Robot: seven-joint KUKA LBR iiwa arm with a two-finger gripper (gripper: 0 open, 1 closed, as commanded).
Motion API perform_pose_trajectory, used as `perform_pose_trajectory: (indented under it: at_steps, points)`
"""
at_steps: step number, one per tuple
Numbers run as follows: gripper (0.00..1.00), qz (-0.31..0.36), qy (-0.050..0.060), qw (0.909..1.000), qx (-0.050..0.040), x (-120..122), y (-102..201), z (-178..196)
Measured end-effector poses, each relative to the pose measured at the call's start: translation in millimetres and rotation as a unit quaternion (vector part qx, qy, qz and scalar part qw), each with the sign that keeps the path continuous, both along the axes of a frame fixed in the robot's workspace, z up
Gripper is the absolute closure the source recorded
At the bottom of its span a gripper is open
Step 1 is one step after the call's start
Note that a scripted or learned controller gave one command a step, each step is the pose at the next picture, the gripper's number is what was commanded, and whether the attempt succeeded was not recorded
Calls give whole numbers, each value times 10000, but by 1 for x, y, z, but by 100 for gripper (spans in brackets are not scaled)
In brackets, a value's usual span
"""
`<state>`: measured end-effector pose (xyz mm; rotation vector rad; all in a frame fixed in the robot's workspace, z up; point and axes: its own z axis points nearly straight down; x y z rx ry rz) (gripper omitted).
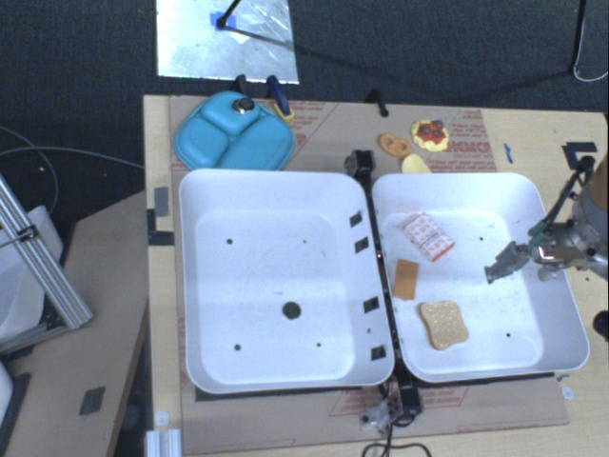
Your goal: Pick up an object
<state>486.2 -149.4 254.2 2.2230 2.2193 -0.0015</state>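
Observation:
The right bin (557,346) holds three objects. A red-and-white patterned packet (427,236) lies near its back left, a flat orange-brown rectangle (406,279) rests by its left wall, and a toast-like slice (443,324) sits toward the front. My gripper (501,266) reaches in from the right and hangs over the bare floor in the right half of this bin. It is to the right of all three objects and touches none of them. Nothing shows in its grasp.
The left bin (205,208) has a small dark round spot (291,310) on its floor. Behind it lies a blue compartment tray (233,136). Small toy foods (430,133) lie on the bench behind the right bin. A dark divider (379,274) separates the bins.

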Motion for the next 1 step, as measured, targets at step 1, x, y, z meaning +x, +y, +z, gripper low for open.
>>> perform_pose_trajectory:
  at_steps: [1]
  points:
    - [0, -9, -47, 10000, -15, 2, -60, -174]
